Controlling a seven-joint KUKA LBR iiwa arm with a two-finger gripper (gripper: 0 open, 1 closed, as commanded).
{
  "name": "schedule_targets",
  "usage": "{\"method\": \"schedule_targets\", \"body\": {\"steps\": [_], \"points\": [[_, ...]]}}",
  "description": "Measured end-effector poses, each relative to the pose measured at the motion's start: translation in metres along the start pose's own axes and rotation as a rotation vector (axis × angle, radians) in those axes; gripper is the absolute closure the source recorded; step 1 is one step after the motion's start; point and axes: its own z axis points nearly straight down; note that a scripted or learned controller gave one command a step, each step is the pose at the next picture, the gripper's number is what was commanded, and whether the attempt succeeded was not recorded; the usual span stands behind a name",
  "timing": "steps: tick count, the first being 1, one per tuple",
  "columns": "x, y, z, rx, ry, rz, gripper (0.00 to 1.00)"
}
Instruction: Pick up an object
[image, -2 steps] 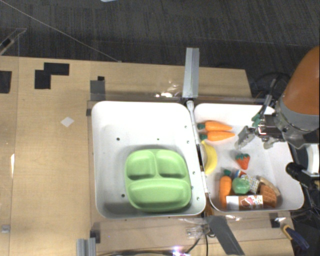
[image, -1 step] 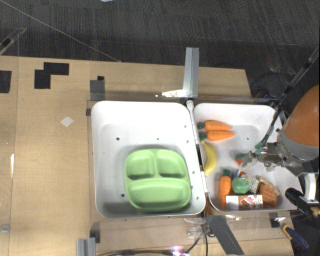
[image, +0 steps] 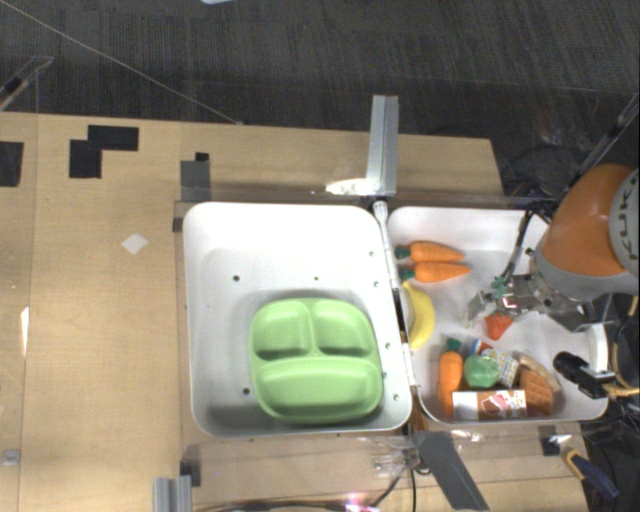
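Arm (image: 600, 235) cut off by right edge, just above tool (image: 497, 303). Fingers too small, cluttered to read. Small red thing (image: 498, 326) directly under tool: identity unclear, contact unclear. Right bin (image: 470, 228) far corner hidden behind arm.

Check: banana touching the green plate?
Apart. The camera view shows the banana in the right bin and the green plate in the left bin, with the bin walls between them.

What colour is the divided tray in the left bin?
Light green; the divided tray shows plainly in the camera view.
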Motion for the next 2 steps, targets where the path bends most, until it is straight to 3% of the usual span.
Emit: {"method": "schedule_targets", "body": {"steps": [1, 2], "points": [[0.000, 0.002, -0.012, -0.006, 0.000, -0.001, 1.00], [0.040, 0.032, -0.098, 0.000, 0.000, 0.070, 1.00]]}}
